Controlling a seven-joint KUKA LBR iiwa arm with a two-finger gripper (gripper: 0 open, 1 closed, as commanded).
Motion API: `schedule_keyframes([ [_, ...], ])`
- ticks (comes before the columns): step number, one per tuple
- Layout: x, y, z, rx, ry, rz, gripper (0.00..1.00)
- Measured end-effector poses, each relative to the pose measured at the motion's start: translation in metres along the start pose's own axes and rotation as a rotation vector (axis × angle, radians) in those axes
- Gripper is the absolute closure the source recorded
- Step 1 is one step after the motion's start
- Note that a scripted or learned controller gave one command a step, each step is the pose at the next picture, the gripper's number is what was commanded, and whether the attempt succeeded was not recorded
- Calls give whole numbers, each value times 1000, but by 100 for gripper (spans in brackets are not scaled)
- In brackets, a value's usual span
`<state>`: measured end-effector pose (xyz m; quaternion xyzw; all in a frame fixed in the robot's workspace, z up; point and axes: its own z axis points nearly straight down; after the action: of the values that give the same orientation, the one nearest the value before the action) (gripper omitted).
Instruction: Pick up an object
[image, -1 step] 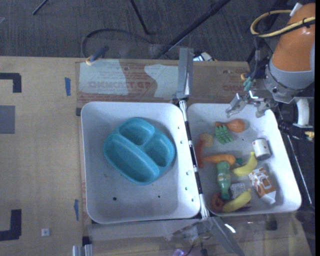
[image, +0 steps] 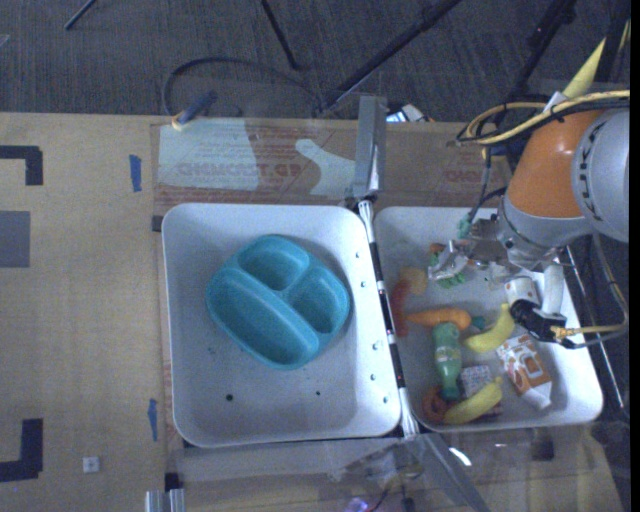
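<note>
The gripper (image: 462, 262) hangs low over the right bin (image: 580, 395), near its far wall; I cannot tell its grip. Step: approach. Toys lie below, a carrot (image: 438, 317) nearest. Next: descend, close squarely.

A tan, cardboard-covered bench (image: 80, 330) fills most of the scene, marked with black corner brackets (image: 22, 163) and short strips of blue tape (image: 134, 172). A clear plastic sheet with mirrored red lettering (image: 255, 160) lies taped across its far side. Beyond the bench, dark grey carpet (image: 120, 50) covers the floor, crossed by black stand legs (image: 330, 50) and a looping black cable (image: 210, 75). Even light falls from above, glinting off the plastic.
</note>
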<state>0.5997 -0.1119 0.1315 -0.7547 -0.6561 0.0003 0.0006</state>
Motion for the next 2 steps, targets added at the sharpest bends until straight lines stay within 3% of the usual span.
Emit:
schedule_keyframes([
  [1, -59, -60, -48, 0, 0, -50, 0],
  [2, -44, -42, 24, -27, -2, -59, 0],
])
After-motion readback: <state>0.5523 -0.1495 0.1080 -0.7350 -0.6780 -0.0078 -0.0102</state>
